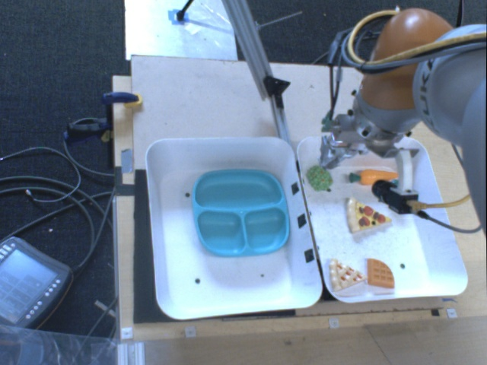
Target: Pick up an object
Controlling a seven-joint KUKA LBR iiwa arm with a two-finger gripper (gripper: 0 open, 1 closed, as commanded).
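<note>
In the right bin (430, 238), near its far left corner, the gripper (332, 152) hangs low over the white floor, and the grey arm with its orange band comes in from the right side above it. Just below the gripper lies a small green broccoli (319, 178), close to the bin's left wall; I cannot tell if the two touch. Whether the gripper is wide or narrow I also cannot tell from this angle, and nothing is seen held in it.

To the right of the broccoli, a little apart, lies an orange carrot (373, 177) with its green end toward the broccoli. Nearer to the camera is a pizza slice (367, 215), around the middle of the bin. At the near edge lie a second pizza slice (345, 274) and a brown waffle (380, 274), just beside each other.

The left bin (171, 204) holds a blue divided plate (240, 211) with three compartments. Both bins stand side by side on the pale tabletop (198, 97).
</note>
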